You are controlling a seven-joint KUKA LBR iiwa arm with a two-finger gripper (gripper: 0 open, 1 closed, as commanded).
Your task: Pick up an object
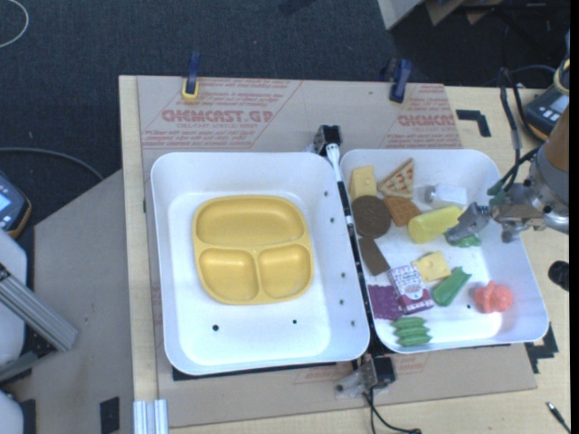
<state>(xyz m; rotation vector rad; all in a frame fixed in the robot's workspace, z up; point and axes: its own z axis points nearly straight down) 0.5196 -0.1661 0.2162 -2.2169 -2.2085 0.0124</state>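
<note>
Where the arm (552, 147) came in from the right edge, it hung over the right bin (520, 283), its orange band at the frame's edge and the wrist bent down toward the bin's upper right part. The gripper (479, 222) sat low there, pointing left, its tip just beside the right end of the yellow block (432, 223). Something small and green (464, 239) showed at the tip; whether the fingers were apart or closed on it could not be told.

Relative to the yellow block, the other toys lay thus: a brown disc (370, 215) to its left, a pizza slice (396, 178) above and left, a pale cheese cube (363, 182) further left. Below it sat a small yellow cube (433, 266) and a green pepper (450, 287). A red berry (492, 297) lay below and right; purple grapes (386, 301) and a pea pod (412, 331) lay below and left. Well to the left, the left bin (172, 269) held a yellow tray (252, 248).
</note>
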